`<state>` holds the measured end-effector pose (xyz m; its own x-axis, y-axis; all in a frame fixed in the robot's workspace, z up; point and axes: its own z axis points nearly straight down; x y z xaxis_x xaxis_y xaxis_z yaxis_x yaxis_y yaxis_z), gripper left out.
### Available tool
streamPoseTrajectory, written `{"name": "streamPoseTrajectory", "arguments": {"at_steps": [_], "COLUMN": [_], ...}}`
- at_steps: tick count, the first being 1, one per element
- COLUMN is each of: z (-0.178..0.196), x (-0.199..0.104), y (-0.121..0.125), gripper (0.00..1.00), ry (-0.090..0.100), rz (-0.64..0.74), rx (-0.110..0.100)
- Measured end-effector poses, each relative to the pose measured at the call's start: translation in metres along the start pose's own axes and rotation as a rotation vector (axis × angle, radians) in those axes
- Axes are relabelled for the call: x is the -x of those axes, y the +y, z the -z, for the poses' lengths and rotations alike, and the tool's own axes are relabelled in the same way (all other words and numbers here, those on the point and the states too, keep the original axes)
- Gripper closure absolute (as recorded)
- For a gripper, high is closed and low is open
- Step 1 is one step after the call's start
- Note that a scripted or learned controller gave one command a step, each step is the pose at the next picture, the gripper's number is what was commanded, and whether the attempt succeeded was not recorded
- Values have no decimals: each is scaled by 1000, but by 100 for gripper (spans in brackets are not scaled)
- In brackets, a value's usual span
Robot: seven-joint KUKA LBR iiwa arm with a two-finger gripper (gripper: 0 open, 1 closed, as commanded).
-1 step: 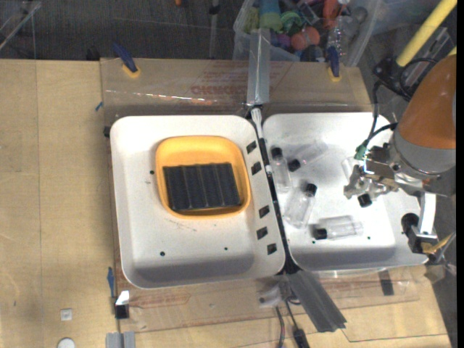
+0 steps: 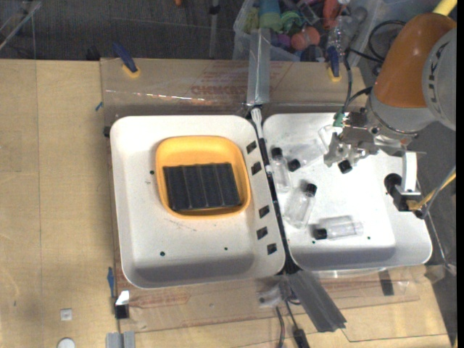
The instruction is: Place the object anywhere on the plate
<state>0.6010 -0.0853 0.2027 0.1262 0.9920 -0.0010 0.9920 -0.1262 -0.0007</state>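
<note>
In the left bin (image 2: pixel 138 238) lies a yellow plate (image 2: pixel 168 153) with rounded corners. A black ridged rectangular block (image 2: pixel 201 186) rests flat on it and covers most of its middle. My gripper (image 2: pixel 341 156) hangs over the back of the right bin (image 2: pixel 377 245), well to the right of the plate. Just under its tip sits a small black cap (image 2: pixel 345 167); whether it is held is unclear. Several clear vials with black caps lie in the right bin, among them one near the front (image 2: pixel 338 228) and one in the middle (image 2: pixel 300 205).
A row of black clips (image 2: pixel 261 194) runs along the divider between the bins. Two more vials (image 2: pixel 280 171) (image 2: pixel 306 153) lie near the divider at the right bin's back left. A clear tub of colourful toys (image 2: pixel 304 9) stands behind the bins.
</note>
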Motion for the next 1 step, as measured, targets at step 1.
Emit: {"name": "streamPoseTrajectory", "arguments": {"at_steps": [1], "z": [-18], "x": [-25], "y": [60], "gripper": [100], "ry": [0], "rz": [100], "rx": [1]}}
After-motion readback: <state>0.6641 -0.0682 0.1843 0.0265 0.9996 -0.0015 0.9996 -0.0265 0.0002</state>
